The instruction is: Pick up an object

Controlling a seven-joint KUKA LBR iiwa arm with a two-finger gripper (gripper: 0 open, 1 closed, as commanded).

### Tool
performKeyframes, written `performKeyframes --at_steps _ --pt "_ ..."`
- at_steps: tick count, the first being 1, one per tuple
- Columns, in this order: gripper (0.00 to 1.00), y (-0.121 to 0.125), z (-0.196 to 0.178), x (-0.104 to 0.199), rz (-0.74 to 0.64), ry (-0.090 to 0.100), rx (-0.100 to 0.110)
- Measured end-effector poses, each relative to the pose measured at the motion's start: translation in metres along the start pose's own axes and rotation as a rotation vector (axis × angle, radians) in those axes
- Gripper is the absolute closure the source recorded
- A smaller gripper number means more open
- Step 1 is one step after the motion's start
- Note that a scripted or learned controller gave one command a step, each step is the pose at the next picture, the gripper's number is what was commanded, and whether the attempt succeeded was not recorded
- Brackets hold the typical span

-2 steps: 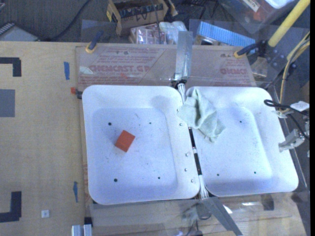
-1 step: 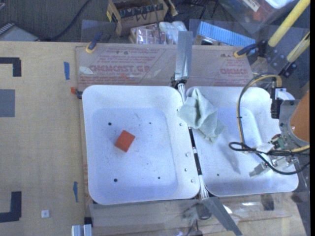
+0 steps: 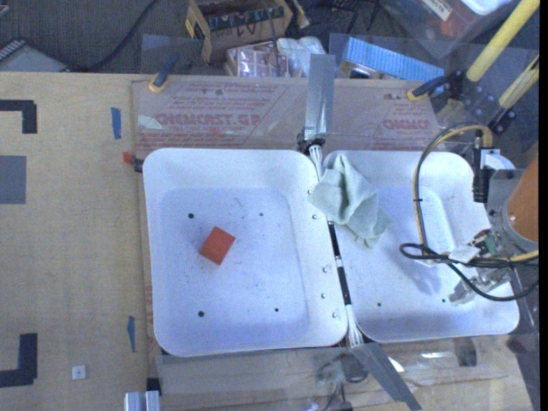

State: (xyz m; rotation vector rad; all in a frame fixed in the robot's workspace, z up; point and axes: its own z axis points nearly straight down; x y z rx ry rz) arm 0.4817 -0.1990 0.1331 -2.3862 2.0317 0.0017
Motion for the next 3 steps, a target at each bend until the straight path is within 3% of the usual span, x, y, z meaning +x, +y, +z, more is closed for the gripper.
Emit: performKeyframes --at_steps 1,2,3 --pt "1.0 -0.006 0.034 -0.048 -0.267 0.001 -0.007" --pt "1.0 0.004 0.033 0.014 -0.66 0.0 -0.005" --pt "1.0 -0.028 -0.046 -0.041 -0.854 -0.001 -0.006"
